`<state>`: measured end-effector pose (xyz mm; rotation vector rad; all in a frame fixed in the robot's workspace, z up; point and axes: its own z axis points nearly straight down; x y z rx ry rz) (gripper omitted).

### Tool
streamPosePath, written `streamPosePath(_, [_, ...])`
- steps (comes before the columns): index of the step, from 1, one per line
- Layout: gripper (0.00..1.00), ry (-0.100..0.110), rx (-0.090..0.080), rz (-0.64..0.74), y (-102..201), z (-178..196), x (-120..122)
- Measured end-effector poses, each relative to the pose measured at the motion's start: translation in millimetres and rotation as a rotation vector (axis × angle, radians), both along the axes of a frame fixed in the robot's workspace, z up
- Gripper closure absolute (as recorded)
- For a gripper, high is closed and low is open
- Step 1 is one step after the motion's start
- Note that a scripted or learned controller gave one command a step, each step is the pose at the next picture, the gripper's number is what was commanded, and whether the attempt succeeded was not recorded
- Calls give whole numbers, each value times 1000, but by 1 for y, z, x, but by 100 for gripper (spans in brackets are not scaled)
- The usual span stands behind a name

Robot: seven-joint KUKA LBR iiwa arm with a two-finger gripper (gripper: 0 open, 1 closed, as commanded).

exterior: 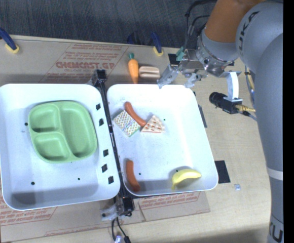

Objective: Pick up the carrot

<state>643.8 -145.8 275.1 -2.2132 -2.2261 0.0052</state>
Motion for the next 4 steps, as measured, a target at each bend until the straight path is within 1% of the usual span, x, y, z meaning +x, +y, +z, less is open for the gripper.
streamPosePath(1, [0, 4, 2, -40, 19, -169, 11])
streamPosePath(2, [0, -1, -1, -323, -50, -144, 13])
streamPosePath(3, [0, 2, 1, -326, 39, -184, 12])
streamPosePath(4, [0, -2, 0, -418, 95, -82, 13])
